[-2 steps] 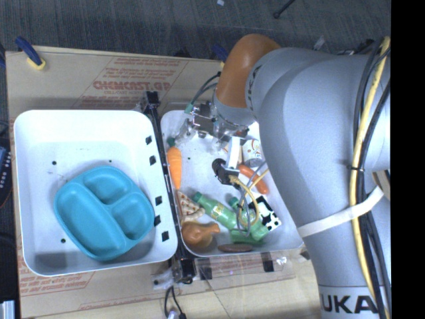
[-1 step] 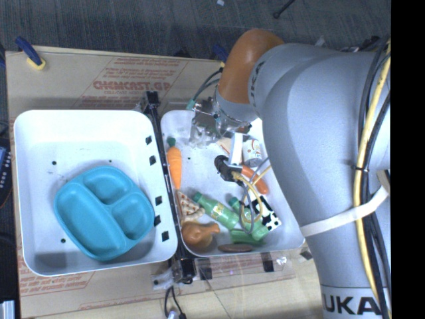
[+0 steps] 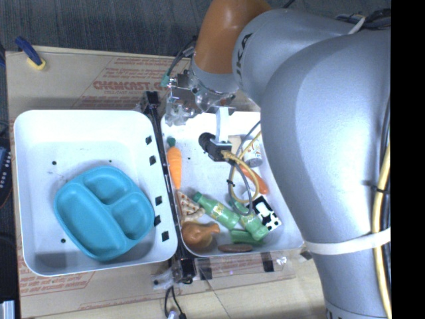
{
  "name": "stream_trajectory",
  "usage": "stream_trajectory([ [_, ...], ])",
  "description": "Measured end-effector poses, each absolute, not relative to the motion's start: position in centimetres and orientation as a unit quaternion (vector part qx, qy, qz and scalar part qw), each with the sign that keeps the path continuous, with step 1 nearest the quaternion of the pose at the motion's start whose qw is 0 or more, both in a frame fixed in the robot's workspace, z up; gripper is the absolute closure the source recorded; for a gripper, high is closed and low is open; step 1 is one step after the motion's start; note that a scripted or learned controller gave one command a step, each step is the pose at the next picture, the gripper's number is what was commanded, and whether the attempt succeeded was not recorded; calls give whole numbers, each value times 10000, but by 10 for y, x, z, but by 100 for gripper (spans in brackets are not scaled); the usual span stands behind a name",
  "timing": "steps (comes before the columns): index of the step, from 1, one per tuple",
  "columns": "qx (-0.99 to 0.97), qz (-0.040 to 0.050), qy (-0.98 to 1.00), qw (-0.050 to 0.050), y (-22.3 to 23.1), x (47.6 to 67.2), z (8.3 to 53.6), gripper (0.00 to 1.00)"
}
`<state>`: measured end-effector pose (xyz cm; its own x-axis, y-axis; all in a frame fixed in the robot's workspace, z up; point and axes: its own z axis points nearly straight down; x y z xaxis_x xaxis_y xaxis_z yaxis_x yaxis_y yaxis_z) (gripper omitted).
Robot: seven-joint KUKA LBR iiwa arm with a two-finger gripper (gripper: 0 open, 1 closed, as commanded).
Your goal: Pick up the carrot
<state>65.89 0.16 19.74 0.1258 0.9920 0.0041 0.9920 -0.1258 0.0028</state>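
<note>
**Carrot lies free by the divider, arm low over the right bin**

Grey arm (image 3: pixel 319 111) bulks nearest the lens, covering most of the right bin (image 3: pixel 199 130) as it reaches in from the right, its orange band (image 3: pixel 222 28) just above the wrist. Below the band the gripper (image 3: pixel 178 111) hangs at the bin's far left corner, close to the divider (image 3: pixel 161 171) — whether it is spread or closed I cannot tell from here.

The carrot (image 3: pixel 174 166) lies lengthwise along the divider, green tip toward the gripper, nothing touching it. It sits just in front of the gripper, a little nearer the camera.

Risks, as I judge them: the carrot hugs the divider, so a descent slightly off to the left could land on the wall instead of straddling the carrot. Toward its thick end the clutter begins — a green bottle (image 3: pixel 222 212), a brown piece (image 3: pixel 199 233) and a waffle-like bit (image 3: pixel 189 207) — and a sliding carrot could wedge among them. Loose cables (image 3: pixel 240 175) trail beside the wrist and might snag.

The left bin (image 3: pixel 40 138) holds a blue tray (image 3: pixel 103 209), well apart from the work.
</note>
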Motion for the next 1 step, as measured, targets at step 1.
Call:
stream_trajectory([
  [1,-8207,12,-5714,17,90,656,192,100],
])
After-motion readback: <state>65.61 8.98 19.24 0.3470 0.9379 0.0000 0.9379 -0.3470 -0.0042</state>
